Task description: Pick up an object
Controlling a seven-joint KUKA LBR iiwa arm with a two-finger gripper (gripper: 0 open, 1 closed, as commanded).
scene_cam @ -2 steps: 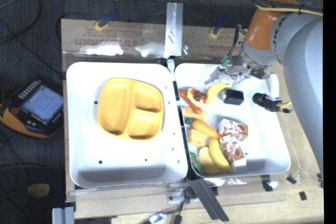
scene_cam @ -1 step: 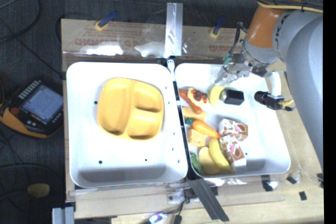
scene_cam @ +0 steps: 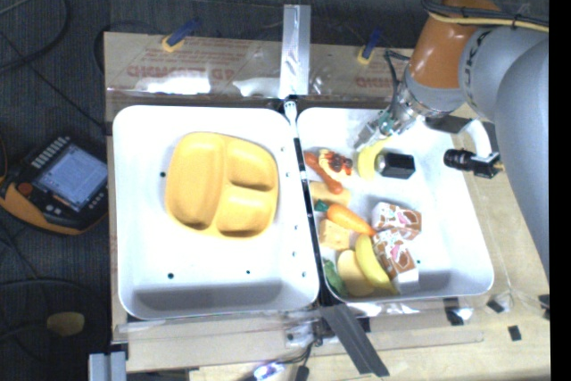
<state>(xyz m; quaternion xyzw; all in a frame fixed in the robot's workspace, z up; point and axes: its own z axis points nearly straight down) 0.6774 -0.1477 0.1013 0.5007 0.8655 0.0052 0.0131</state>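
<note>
My gripper (scene_cam: 378, 129) hangs low over the back of the right bin (scene_cam: 446, 219), near its far wall. Just in front of it lie a pale yellow round piece (scene_cam: 367, 161) and a small black block (scene_cam: 396, 163), side by side. Left of them sits an orange and red toy food (scene_cam: 326, 167). Further forward are a carrot (scene_cam: 350, 218), a cheese wedge (scene_cam: 334, 235), a banana (scene_cam: 371, 261) and two white boxes with pink and brown print (scene_cam: 398, 238). Nothing shows between the gripper's tips.
The left bin (scene_cam: 143, 272) holds a yellow divided plate (scene_cam: 221, 183). A ridge (scene_cam: 302, 192) separates the two bins. The arm's grey body (scene_cam: 526, 103) covers the bench's right side. Bare floor shows in the right bin's right half.
</note>
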